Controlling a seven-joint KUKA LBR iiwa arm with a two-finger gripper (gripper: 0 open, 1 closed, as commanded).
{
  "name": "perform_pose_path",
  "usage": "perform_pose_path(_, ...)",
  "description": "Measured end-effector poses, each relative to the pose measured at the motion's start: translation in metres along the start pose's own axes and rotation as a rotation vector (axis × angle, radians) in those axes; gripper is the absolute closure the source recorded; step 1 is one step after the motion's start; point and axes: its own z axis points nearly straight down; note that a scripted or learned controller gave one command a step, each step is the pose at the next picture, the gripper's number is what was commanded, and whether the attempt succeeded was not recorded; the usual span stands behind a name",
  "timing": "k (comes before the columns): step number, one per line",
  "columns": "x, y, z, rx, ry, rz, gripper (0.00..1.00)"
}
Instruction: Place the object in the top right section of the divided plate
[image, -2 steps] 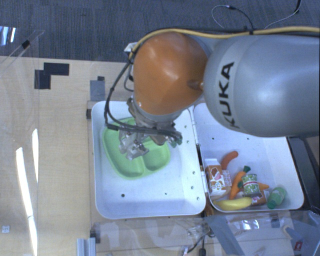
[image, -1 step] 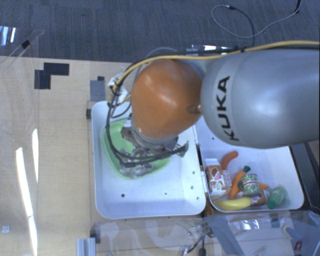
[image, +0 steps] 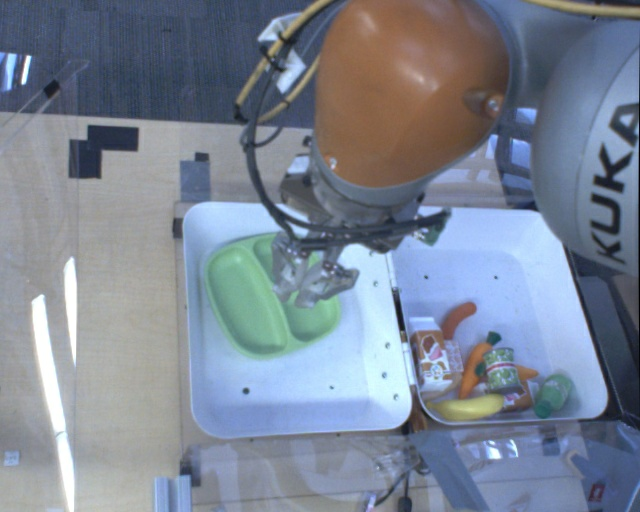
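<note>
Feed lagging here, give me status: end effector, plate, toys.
End effector low over green divided plate in left bin. Nothing seen in its grasp. Toy food pile sits in right bin.

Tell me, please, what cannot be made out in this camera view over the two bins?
- Gripper: whether it carries anything; the arm's wrist overhangs it.
- Green divided plate: its upper right sections, covered by the gripper.
- Toy foods in the right bin: heaped together, labels too small.
</note>
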Motion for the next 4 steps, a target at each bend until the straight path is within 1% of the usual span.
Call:
perform_pose_path(1, 0.077, -0.041, 0.164, -0.003, 0.005, -0.216, 1.00)
perform_pose_path(2, -0.022, -0.091, 0.174, -0.005, 0.001, -0.581, 1.00)
perform_pose_path(3, -0.044, -0.063, 0.178, -0.005, 0.000, -0.920, 1.00)
perform_pose_path(4, -0.028, -0.036, 0.297, 0.005, -0.002, -0.942, 1.00)
